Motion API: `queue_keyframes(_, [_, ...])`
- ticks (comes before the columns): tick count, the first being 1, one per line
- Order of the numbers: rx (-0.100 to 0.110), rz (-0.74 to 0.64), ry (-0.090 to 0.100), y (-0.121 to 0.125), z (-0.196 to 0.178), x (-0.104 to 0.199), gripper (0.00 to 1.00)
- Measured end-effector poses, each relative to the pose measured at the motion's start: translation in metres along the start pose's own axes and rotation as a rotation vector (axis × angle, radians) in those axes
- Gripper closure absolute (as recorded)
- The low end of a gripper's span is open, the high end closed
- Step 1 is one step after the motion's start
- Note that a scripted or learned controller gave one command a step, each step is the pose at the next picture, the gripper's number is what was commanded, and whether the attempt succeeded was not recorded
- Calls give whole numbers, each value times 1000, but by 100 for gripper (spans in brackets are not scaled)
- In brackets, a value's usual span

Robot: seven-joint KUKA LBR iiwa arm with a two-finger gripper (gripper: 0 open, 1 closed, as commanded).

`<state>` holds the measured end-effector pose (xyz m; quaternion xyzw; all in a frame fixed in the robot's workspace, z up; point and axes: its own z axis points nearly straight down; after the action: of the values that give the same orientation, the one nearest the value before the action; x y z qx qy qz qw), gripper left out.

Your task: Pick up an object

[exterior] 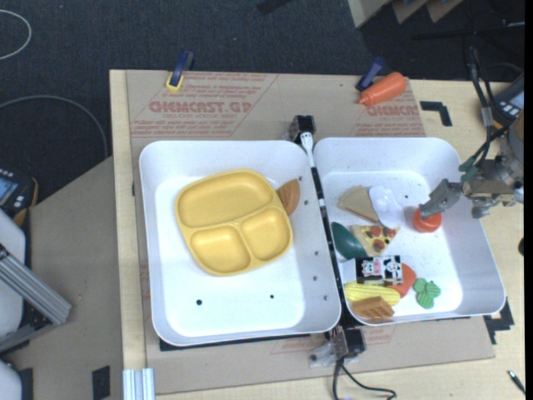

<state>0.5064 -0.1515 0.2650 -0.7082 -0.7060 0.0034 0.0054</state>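
My gripper (436, 205) hangs over the right part of the right bin (466, 248), reaching in from the right. Its tip sits directly on or just above a small red object (427, 221); whether it grips that object is not visible. To the left lie a white piece (386, 200) and a tan wedge (358, 200). Lower down are a dark green item (342, 238), a pizza slice (376, 239), a black-and-white box (381, 268), yellow corn (370, 292), a brown waffle (375, 309) and a green leafy piece (426, 293).
The left bin (166, 290) holds a yellow divided plate (233, 222) with a brown piece (289, 196) at its right edge. An orange clamp (383, 88) and a blue-yellow clamp (177, 72) sit on the board behind the bins. Cables hang at the far right.
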Motion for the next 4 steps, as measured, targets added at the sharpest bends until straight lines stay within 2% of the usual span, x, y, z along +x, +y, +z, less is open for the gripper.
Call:
queue_keyframes(1, [-12,-3,-3,2,-6,0,0])
queue_keyframes(2, [-7,-3,0,5,40,8,0])
queue_keyframes(4, [-7,-3,-1,19,134,1,0])
